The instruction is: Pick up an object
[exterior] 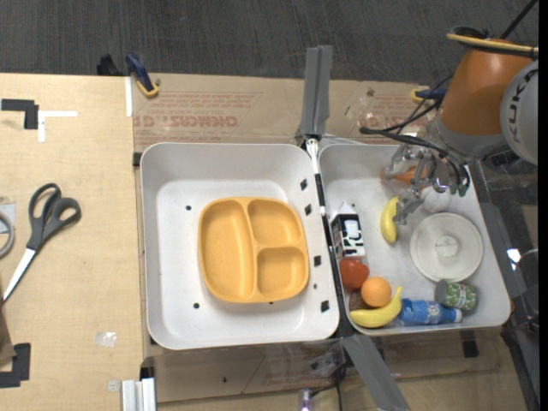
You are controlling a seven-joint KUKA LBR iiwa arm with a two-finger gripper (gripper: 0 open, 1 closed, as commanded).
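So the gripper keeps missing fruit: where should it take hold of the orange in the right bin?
Grip the orange across its round middle, coming straight down. The tomato crowds its left and a banana curls beneath, so its top is the freest side.

1. Two white bins: left bin (163,255), right bin (360,174).
2. One yellow tray (253,249) with three compartments, at frame centre.
3. Two bananas: a small banana (390,221) right of centre, a large banana (375,315) at lower right.
4. One orange (376,292).
5. One tomato (353,273).
6. One carton (348,232), white and black.
7. One white lid (445,247), round.
8. One blue bottle (426,312).
9. One green can (457,296).
10. One pair of scissors (41,225) on the bench, at left.
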